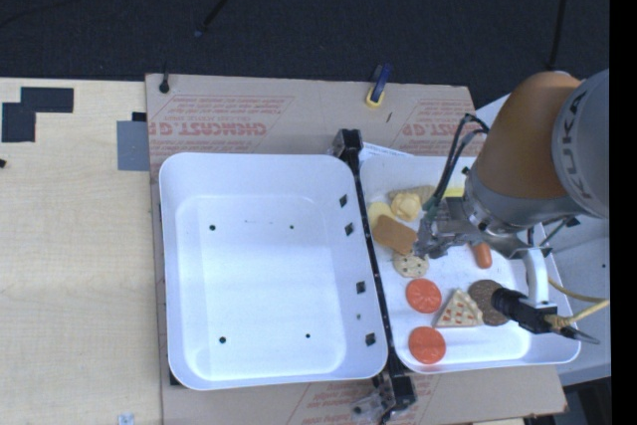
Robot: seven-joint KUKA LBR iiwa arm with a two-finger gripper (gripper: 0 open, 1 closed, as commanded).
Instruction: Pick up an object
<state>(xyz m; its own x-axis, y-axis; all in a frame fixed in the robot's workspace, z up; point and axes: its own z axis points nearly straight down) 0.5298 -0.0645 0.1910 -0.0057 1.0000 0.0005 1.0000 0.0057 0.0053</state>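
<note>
Two white bins sit side by side on the bench point(80, 244). The left bin point(261, 269) is big and shows just its white floor with a few small dark dots. The right bin point(498, 341) has pretend food in it.

At the back of the right bin there is a pale yellow lumpy piece point(405, 205). Just in front of it lies a brown slab like toast point(392, 235). Next to that is a small round cracker with dots point(409, 265). Nearer the front is a red round slice point(423, 295), and another red round slice point(428, 344) lies by the front wall. A pizza wedge point(459, 311) sits beside the first red slice, and it touches a dark brown round cookie point(486, 299). A little orange sausage point(483, 256) lies farther to the right, under the arm.

The grey and orange arm point(532, 154) hangs over the right bin. The claw point(430, 244) points down by the toast slab and the dotted cracker. It is right above the cracker, with the toast just beside it. I cannot tell if the claw is apart or together, or if it touches any food. The red slices, the pizza wedge and the cookie lie near the claw but apart from it.
</note>
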